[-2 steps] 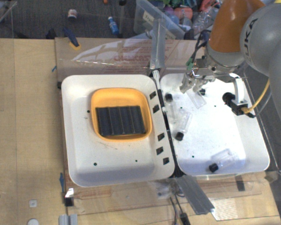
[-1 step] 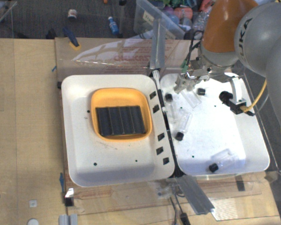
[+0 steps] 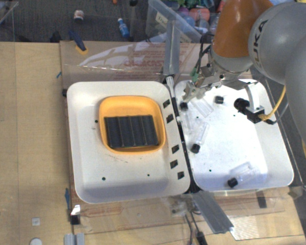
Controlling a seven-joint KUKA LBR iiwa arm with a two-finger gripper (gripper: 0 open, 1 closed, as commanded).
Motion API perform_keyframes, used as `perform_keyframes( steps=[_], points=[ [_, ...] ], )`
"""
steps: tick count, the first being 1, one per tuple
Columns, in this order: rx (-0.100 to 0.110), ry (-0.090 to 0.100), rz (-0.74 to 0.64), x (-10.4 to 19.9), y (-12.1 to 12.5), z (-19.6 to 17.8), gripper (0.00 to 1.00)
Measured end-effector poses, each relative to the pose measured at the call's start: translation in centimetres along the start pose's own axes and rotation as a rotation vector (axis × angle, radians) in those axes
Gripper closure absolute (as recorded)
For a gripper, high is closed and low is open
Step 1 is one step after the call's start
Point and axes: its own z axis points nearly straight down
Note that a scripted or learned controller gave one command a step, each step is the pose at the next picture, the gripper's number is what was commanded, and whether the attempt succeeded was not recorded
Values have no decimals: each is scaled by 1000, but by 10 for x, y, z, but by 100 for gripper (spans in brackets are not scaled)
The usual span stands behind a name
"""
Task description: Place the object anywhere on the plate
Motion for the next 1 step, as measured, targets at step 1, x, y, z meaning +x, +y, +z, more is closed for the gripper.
perform_keyframes(
  steps=[1],
  points=[
    [0,0,0,0,0,0,0]
  ],
)
